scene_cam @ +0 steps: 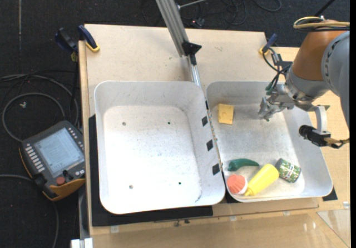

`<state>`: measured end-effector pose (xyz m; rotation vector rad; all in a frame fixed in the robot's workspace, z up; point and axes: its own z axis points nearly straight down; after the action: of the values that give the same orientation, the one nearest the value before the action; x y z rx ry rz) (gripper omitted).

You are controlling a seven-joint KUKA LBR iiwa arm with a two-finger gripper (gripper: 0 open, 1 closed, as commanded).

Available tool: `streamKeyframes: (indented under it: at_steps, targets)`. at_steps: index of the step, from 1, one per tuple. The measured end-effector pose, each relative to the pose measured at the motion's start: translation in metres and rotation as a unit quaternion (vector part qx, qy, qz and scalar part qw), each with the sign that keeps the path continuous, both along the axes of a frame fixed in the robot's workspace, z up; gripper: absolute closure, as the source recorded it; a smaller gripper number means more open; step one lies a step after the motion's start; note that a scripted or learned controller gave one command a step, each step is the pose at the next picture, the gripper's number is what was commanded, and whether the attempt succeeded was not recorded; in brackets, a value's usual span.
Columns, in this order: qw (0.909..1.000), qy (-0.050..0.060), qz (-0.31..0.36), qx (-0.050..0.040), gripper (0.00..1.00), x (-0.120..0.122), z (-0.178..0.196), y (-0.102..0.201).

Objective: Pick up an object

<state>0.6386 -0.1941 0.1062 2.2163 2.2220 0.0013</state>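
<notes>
In the right bin lie a yellow sponge-like block near the back left, a yellow bottle, a green curved piece, a red-orange round object and a small green can along the front. My gripper hangs over the back of the right bin, to the right of the yellow block and apart from it. Nothing shows between its fingers.
The left bin sits beside the right one, sharing a raised middle wall. A metal pole slants in from the top. Clamps sit at the bench's back corners. A teach pendant lies on the floor at left.
</notes>
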Motion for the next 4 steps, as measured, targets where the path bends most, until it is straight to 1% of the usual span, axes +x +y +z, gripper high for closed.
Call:
streamKeyframes:
  at_steps: [1, 2, 3, 4]
  targets:
    - [1.0000, -0.002, 0.000, 0.0000, 1.00, 0.007, 0.046, 0.004]
    - [1.0000, -0.002, 0.000, -0.0002, 1.00, 0.001, 0.093, 0.005]
    - [1.0000, -0.003, 0.000, -0.0004, 1.00, 0.003, 0.147, 0.005]
    - [1.0000, 0.002, 0.002, 0.0013, 1.00, -0.012, 0.144, 0.047]
